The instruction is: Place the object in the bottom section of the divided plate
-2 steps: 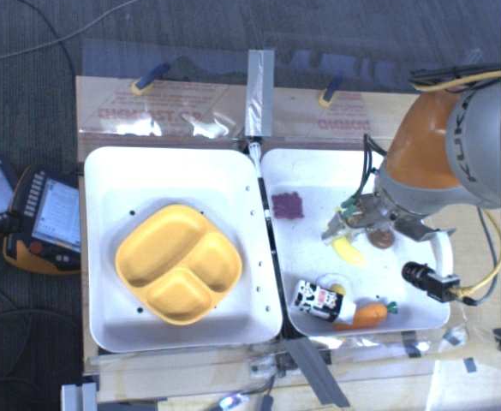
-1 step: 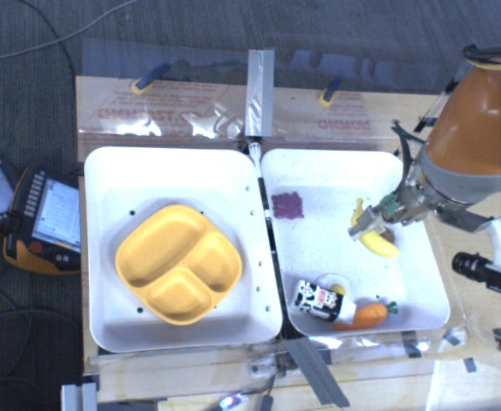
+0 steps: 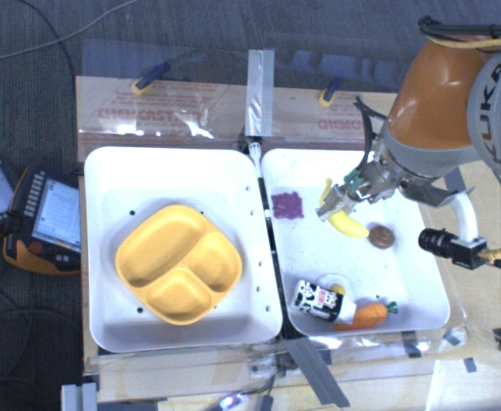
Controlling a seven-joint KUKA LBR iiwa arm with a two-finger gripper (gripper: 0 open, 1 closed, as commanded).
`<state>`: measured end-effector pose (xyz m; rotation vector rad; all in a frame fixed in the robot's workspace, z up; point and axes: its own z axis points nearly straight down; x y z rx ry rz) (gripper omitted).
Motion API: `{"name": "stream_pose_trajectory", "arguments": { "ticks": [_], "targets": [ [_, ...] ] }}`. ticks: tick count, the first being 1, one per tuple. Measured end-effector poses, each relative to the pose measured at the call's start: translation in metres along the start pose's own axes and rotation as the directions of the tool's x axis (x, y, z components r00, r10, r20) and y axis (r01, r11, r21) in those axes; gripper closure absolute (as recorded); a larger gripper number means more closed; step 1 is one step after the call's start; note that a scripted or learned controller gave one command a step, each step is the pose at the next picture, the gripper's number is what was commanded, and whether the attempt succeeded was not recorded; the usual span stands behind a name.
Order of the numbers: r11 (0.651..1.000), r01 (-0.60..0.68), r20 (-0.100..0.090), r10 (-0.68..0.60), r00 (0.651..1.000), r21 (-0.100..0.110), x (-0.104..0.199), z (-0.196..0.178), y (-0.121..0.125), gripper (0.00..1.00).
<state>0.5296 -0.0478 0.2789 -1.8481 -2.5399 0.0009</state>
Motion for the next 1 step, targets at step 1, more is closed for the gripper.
{"name": "stream_pose_trajectory", "arguments": {
  "ticks": [1],
  "targets": [
    [0.993, -0.115, 0.0, 0.115, 0.993, 0.002, -0.0297, 0.0289, 0.0232, 1.0]
  ]
}}
